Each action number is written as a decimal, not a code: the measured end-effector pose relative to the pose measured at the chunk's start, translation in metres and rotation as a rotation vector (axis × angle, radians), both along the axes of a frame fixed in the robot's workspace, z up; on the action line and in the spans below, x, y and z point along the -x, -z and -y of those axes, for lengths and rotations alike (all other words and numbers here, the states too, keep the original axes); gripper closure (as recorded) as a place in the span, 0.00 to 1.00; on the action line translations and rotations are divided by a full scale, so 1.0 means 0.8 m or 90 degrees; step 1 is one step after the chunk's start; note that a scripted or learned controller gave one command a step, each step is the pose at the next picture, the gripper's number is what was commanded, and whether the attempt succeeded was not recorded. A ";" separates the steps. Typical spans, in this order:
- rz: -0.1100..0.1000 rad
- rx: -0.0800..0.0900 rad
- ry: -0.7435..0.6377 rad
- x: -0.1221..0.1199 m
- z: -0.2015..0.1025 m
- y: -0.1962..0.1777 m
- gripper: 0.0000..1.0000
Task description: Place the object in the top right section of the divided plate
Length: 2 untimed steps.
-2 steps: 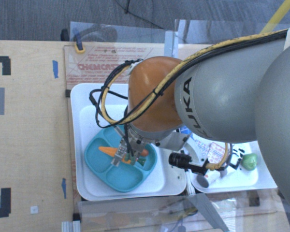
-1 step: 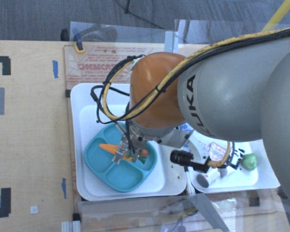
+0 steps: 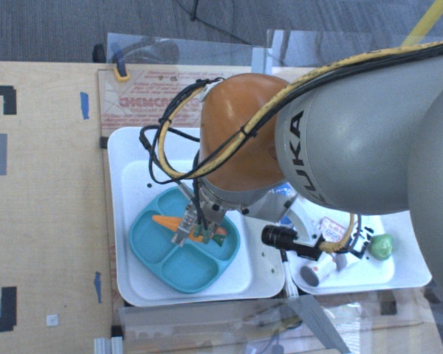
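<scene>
Carrot [image 3: 165, 220], orange with a green end, lies across the upper compartments of the teal divided plate [image 3: 162, 268]. We find the gripper [image 3: 186, 231] low over the plate's centre, at the carrot's 3 o'clock end; whether it is gripping or released we cannot tell (the wrist hides the tips). Outward, the plate sits in the left bin [image 3: 125, 198]. We judge that lifting away could drag the carrot across a divider.
</scene>
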<state>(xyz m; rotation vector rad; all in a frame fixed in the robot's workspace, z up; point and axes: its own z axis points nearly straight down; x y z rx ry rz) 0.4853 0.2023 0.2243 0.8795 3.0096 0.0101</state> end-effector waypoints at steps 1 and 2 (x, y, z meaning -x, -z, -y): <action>0.002 -0.001 0.001 -0.002 0.000 -0.013 1.00; -0.001 0.002 -0.171 -0.027 -0.030 -0.017 1.00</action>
